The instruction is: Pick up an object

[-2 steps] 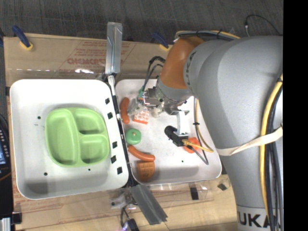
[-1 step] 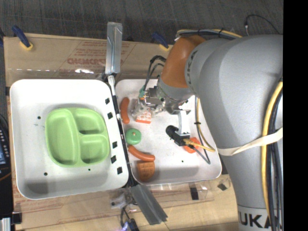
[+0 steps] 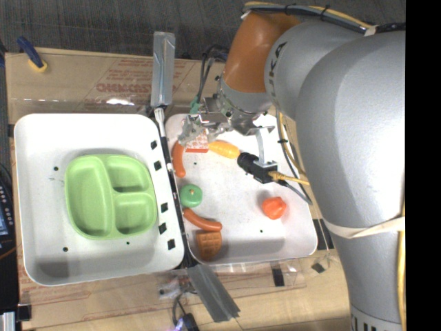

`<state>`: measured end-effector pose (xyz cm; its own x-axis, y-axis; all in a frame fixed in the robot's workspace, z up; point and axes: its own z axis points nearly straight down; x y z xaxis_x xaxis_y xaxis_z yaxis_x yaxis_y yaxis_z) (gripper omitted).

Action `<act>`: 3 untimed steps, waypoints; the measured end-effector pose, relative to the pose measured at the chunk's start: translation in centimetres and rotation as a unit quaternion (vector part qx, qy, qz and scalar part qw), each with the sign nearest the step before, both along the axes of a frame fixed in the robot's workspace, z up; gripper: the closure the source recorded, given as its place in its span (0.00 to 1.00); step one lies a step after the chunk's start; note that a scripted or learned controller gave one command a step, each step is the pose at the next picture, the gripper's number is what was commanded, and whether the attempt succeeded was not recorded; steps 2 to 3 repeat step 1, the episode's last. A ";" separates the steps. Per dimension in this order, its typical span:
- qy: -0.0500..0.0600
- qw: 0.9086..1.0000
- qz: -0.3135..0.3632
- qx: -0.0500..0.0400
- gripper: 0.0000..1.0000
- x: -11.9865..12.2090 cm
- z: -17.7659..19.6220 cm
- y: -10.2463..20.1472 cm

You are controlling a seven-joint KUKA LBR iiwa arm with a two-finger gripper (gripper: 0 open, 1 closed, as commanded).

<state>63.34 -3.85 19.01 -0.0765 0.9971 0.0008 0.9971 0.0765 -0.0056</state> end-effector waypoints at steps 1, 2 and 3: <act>0.003 1.000 -0.019 0.000 1.00 -3.9 1.0 -1.1; 0.003 1.000 -0.019 0.000 1.00 -3.9 1.0 -1.1; 0.003 1.000 -0.019 0.000 1.00 -3.9 1.0 -1.1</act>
